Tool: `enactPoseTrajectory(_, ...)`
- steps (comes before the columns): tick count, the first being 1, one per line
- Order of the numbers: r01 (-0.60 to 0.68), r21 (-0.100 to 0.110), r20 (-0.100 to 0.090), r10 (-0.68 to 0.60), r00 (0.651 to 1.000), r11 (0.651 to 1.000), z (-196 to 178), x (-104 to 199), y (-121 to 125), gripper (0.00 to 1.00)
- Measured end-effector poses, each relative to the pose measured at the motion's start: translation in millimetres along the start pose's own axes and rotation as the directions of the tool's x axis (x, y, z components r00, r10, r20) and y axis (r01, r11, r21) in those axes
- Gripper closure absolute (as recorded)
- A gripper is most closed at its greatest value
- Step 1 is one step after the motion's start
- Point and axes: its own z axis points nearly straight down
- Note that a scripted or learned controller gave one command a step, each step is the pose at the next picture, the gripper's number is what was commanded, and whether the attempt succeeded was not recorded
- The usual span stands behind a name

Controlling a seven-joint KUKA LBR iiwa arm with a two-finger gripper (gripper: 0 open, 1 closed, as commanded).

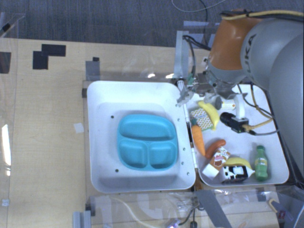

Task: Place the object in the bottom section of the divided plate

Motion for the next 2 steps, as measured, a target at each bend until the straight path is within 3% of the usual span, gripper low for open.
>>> enactPoseTrajectory(1, 0.44, 0.0, -0.001, -0.44, 0.898, 0.898, 6, 52, -49, 0.0)
enactPoseTrajectory(2, 0.316, -0.004, 0.0, -0.316, 0.949, 0.949, -172, 131, -87, 0.0)
